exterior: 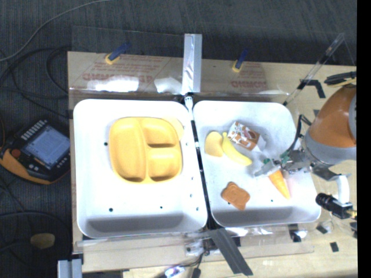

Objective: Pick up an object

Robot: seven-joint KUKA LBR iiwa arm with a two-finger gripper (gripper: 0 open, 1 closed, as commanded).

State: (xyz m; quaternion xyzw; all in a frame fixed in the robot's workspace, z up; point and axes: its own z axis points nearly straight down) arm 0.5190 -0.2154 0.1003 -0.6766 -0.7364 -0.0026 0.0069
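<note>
Camera view: gripper [277, 165] low in the right bin [290, 216], nosing at the orange carrot [280, 183] to grab it; finger spread, can't tell

The wooden bench [324, 68] bears two shallow white bins side by side, the left bin [93, 172] touching the right bin [272, 112] along their shared inner rim.

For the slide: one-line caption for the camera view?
End effector low over the orange carrot-shaped toy in the right white bin; yellow divided plate in the left.
</note>
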